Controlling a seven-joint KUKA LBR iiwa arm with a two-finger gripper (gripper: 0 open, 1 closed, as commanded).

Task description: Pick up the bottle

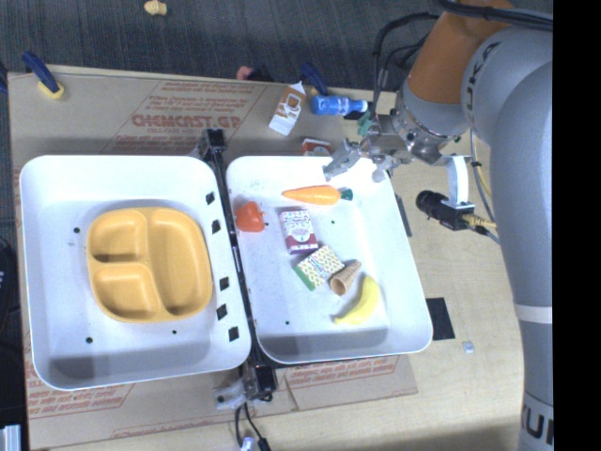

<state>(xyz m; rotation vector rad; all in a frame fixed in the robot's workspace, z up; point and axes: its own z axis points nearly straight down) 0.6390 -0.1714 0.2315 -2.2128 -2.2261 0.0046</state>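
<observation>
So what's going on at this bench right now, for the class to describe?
A grey robot arm with an orange band reaches in over the far edge of the right white bin, its gripper hovering just above the orange toy carrot. The blue bottle it is meant to pick up lies outside the bins on the cardboard, untouched. The left white bin holds a yellow divided tray; the right one also has a yellow toy banana.

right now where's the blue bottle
The blue bottle lies on its side on the cardboard, outside the bins, just beyond the right bin's far edge, between a small carton and the gripper.
</observation>
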